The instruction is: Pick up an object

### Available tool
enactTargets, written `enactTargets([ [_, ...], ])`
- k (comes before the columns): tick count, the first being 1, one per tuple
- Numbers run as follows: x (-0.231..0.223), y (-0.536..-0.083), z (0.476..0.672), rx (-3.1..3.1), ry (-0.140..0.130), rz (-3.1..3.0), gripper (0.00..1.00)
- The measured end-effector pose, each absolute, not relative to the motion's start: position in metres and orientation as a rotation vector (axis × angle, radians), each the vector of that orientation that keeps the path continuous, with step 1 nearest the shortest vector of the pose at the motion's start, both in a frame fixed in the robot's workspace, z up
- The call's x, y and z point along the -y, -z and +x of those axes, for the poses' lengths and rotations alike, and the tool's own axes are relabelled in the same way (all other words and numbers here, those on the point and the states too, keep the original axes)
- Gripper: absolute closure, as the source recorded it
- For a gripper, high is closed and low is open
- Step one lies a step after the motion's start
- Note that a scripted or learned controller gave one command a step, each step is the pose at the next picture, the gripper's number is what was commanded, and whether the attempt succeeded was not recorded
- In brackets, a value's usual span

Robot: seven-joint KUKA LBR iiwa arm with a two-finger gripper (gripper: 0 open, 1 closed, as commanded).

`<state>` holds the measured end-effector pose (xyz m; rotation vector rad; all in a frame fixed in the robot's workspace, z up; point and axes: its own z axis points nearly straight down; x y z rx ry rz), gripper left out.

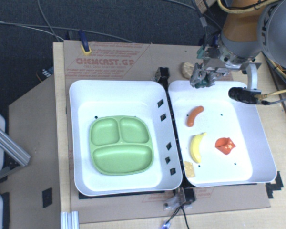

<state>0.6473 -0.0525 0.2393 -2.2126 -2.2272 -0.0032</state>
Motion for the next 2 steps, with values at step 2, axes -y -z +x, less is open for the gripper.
enactTargets([
  [2,-0.059,-0.226,0.622,2.225,-0.001,-2.211,1.00],
])
